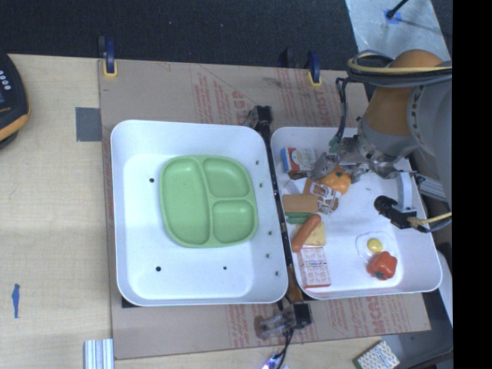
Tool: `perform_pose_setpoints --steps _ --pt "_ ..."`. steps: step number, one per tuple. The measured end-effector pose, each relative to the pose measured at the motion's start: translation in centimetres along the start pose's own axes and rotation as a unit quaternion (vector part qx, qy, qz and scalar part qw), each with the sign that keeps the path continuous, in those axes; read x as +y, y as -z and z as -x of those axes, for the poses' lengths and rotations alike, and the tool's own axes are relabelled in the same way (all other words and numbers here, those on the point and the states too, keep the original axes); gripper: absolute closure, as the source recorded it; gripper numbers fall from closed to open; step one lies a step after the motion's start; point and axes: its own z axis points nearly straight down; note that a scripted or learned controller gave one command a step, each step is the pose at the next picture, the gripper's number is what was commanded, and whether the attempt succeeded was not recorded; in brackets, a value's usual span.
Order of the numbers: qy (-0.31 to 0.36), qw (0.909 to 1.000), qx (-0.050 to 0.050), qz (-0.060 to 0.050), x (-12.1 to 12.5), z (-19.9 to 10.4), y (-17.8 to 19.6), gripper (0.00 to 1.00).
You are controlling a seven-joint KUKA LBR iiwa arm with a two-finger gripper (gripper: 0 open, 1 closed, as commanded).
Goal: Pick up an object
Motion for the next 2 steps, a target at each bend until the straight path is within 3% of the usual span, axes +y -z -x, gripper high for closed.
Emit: perform_pose_setpoints --steps 1,2 --pt "0.0 1.0 -0.001 0.001 0.0 0.3 1.4 1.0" --pt "0.001 1.0 0.001 0.007 0.1 -8.0 10.6 1.0"
